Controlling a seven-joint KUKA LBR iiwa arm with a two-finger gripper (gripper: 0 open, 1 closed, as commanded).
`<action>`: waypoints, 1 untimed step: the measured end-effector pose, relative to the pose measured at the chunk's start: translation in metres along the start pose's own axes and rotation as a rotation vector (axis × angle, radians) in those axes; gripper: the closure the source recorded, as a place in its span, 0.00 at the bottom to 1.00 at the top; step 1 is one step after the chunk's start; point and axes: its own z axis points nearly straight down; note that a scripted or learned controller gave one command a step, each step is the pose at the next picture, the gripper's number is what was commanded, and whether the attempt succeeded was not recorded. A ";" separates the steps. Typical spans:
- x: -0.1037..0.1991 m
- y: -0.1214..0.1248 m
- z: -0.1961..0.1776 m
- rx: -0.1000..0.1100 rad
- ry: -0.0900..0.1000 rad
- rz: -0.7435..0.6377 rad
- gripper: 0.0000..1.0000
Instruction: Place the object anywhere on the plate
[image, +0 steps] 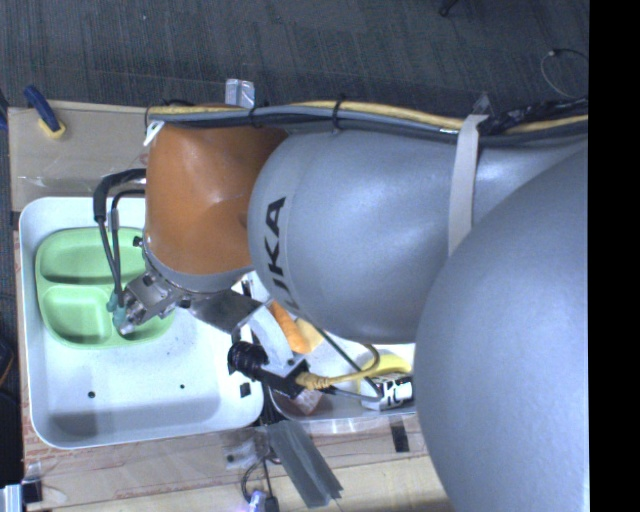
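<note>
A green divided plate (68, 270) lies in the left part of the left white bin (120, 400). My gripper (128, 316) hangs low over the plate's right edge, below the orange band of the wrist (195, 205). Something small and greyish-teal shows at the gripper's tip, too small to tell what it is. An orange object (283, 326) and a yellow object (386, 364) peek out from under the arm in the right bin. The arm hides most of that bin.
The grey arm (400, 240) covers the middle and right of the view. A black-and-white item (396, 393) lies by the yellow one. A black cable loops up from the wrist (105, 200). A blue clamp (42, 108) sits at the bench's far left corner.
</note>
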 end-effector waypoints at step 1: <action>0.001 0.004 0.010 0.003 0.000 -0.449 1.00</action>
